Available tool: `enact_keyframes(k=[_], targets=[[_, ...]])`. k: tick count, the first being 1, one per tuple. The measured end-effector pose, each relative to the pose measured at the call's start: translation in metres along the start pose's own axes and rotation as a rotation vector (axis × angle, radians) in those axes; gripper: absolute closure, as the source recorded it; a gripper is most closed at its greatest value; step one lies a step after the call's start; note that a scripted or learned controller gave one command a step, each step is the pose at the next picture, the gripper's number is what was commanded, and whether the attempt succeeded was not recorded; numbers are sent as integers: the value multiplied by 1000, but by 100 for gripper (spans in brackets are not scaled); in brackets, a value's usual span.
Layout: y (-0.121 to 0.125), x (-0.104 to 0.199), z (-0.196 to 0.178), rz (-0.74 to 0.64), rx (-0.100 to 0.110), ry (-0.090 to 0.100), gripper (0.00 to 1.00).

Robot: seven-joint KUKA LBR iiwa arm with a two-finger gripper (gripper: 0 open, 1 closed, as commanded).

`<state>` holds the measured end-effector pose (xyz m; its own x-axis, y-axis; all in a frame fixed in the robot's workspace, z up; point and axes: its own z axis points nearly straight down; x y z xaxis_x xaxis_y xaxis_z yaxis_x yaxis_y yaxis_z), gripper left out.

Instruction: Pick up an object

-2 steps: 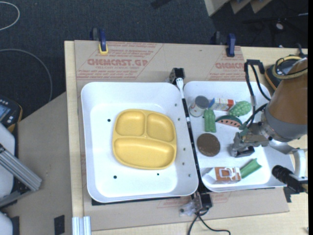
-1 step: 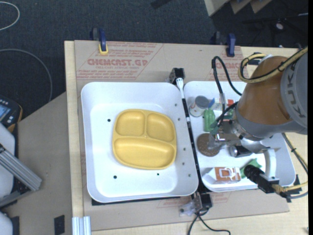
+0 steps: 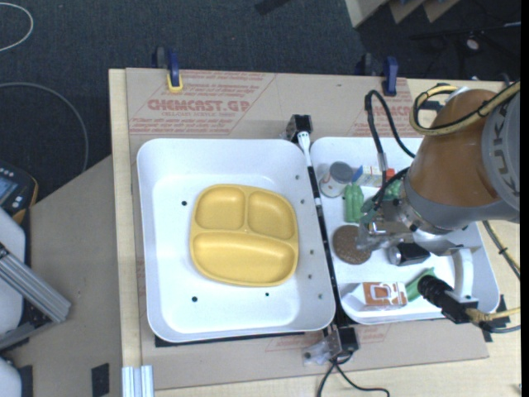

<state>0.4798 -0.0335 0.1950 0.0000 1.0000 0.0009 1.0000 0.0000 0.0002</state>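
Note:
The right bin (image 3: 488,288) holds several small things. A brown round disc (image 3: 351,246) lies near its left wall, and a green bottle (image 3: 355,202) lies just behind the disc. A grey round cap (image 3: 340,173) sits at the back left. A white and orange packet (image 3: 382,294) rests at the front, with a green marker (image 3: 416,279) beside it. My gripper (image 3: 374,224) hangs low over the bin's left half, right next to the brown disc and the green bottle. Nothing is visibly held. The arm hides the middle and back right of the bin.
A yellow divided plate (image 3: 245,234) lies in the middle of the left bin (image 3: 165,222). A black strip (image 3: 315,190) runs along the wall between the two bins. Clamps (image 3: 173,69) hold the board at the back edge.

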Motion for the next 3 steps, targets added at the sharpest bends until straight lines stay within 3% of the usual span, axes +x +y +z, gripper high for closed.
enact_keyframes(k=[1,3], targets=[[-1,-34,11,4,3,-1,100],[1,-32,-10,0,-4,-2,100]])
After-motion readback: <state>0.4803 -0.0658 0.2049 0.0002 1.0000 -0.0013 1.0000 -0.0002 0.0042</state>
